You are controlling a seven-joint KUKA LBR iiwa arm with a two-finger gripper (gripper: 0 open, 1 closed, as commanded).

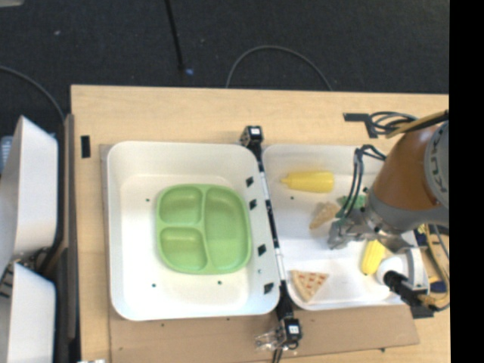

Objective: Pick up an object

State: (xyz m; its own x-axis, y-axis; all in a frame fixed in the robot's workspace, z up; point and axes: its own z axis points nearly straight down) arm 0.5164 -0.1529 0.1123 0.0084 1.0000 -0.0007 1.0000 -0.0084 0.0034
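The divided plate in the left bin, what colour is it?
Light green; the divided plate shows clearly in the camera view.

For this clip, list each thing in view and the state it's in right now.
Green divided plate: lying flat in the left bin, nothing in its compartments.
Corn cob: lying on its side near the right bin's far wall.
Pizza slice: flat at the right bin's near edge.
Tan piece: loose, just left of the gripper.
Yellow piece: beside the gripper, partly hidden by the arm.
Gripper: down in the right bin; jaws too unclear to judge.
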